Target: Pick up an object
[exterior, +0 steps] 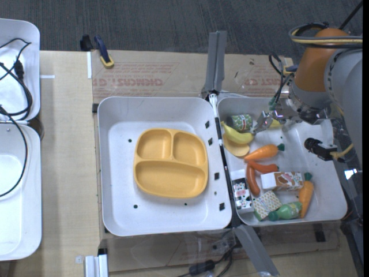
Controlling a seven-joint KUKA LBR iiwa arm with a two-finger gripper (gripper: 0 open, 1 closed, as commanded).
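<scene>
**Gripper low at the far edge of the right bin, banana just beside it**

We see the gripper [266, 120] reaching down into the right bin [334, 203] near its far edge, with the grey arm [340, 74] and its orange band above it at the bin's far right corner. The metal fingers are small and partly lost against the clutter, so we cannot tell how wide they stand, and we see nothing clearly between them.

The move, in our judgement, turns on what lies just left of and nearer than the fingertips. The banana [237, 134] sits there, close beside the gripper, its long curved axis running roughly from the bin's left wall toward the gripper. A small green-labelled can [243, 122] lies just beyond it, nearly touching the gripper's left side. Either looks within short reach; the banana seems the likeliest target.

Further toward the near edge lie an orange carrot [262, 152], a red sausage-like piece [253, 180], a white-and-brown carton [281, 181], a second carrot [305, 196] and a green vegetable [285, 212]. All look like smooth moulded plastic toys, rounded and likely slippery; the carton is flat-sided.

The left bin [109, 172] carries a yellow divided plate [170, 162], glossy, with three compartments, well apart from the gripper.
</scene>
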